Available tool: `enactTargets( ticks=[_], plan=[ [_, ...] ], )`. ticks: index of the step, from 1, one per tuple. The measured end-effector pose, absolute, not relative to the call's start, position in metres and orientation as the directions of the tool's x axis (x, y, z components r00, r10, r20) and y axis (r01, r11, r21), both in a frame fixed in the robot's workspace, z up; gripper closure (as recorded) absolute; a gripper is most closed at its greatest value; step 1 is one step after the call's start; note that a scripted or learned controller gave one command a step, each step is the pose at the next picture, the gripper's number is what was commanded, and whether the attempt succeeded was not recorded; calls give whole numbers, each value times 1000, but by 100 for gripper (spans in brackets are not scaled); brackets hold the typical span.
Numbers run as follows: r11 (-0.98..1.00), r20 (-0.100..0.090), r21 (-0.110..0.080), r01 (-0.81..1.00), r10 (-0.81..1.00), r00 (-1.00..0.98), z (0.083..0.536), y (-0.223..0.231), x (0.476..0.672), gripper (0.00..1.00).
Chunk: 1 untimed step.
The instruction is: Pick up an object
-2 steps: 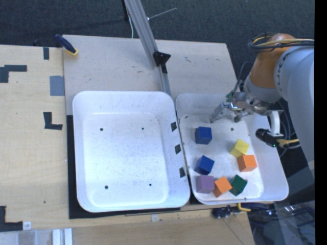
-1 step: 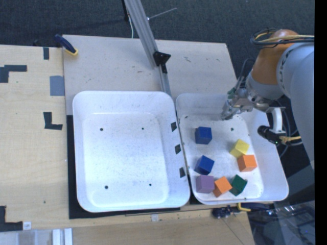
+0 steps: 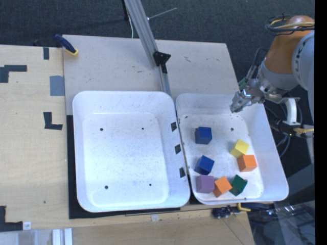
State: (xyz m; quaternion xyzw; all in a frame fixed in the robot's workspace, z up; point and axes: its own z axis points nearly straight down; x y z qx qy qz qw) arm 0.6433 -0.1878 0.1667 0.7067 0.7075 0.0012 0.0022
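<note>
The arm (image 3: 286, 50) is seen entering from the right edge, high in the upper right of the frame. Its grey body is topped by the orange band (image 3: 283, 55), curved over the wrist. From there the wrist is angled down and to the left, toward the centre-right of the picture. The gripper (image 3: 238, 104) is carried at the tip, pointed down-left and held low at the right of centre. Its metal end is too small and blurred for its state to be read.
</note>
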Motion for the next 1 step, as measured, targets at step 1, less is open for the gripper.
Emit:
enactTargets(
  ticks=[1],
  plan=[
    [3,-2,6,1000,1000,-2,224,-195,650,100]
  ],
)
